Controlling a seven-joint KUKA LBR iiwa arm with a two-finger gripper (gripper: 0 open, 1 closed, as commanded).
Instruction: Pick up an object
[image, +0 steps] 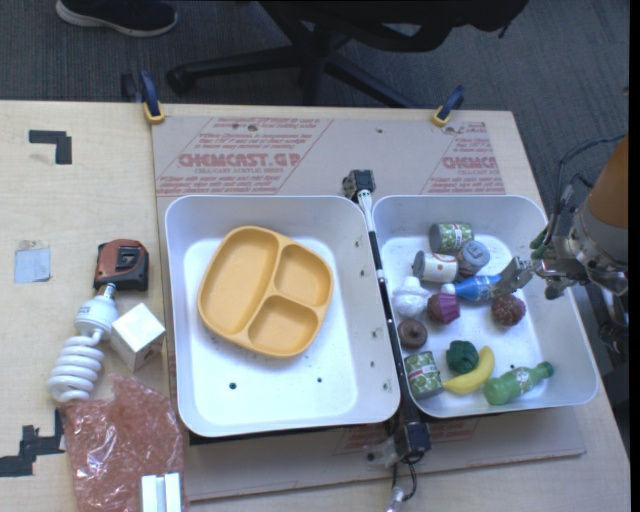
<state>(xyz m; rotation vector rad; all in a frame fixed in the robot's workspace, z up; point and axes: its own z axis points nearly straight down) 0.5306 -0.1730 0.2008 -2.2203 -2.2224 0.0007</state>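
One gripper at right bin edge, grip state we cannot tell | we advise descending squarely on brown ball, clear of blue bottle.

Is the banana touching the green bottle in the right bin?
Touching. The camera view shows the banana's right end meeting the neck end of the green bottle, with no white bin floor visible between them.

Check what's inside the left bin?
Left bin holds one yellow divided plate, three compartments, nothing visible in them. Whatever lies under the plate is covered, so I can't tell.
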